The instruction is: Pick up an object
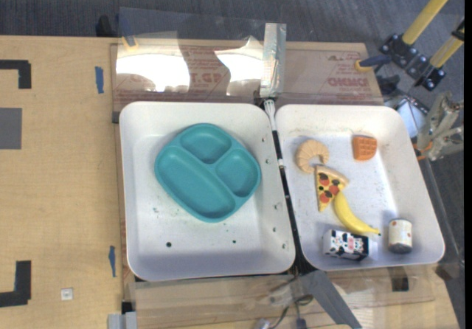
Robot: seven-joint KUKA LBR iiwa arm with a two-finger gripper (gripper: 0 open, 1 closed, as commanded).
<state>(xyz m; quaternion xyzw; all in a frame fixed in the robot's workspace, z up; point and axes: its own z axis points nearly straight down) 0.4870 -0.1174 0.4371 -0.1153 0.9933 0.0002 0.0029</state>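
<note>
Inside the right bin (413, 172), pizza (327, 186) and banana (354, 218) touch, so a grab could pinch both or slip. Whether the tool is open cannot be told.

— What colour is the big plate (208, 171)?

— It is teal, a blue-green. It sits in a white bin (140, 195) that has little dark dots on it.

— And the other bin (417, 195)?

— White too. The banana (352, 217) in it is yellow. The pizza slice (327, 187) is yellow with red and dark spots.

— What about the small carton (346, 244)?

— White with black patches, like a cow. The little cup (400, 234) beside it is white with a red mark and a grey bottom.

— Anything orange?

— Yes, the waffle piece (363, 147) is orange. The croissant (313, 154) is pale tan. The bench (59, 195) is light brown, with black marks and bits of blue tape (99, 79).
</note>
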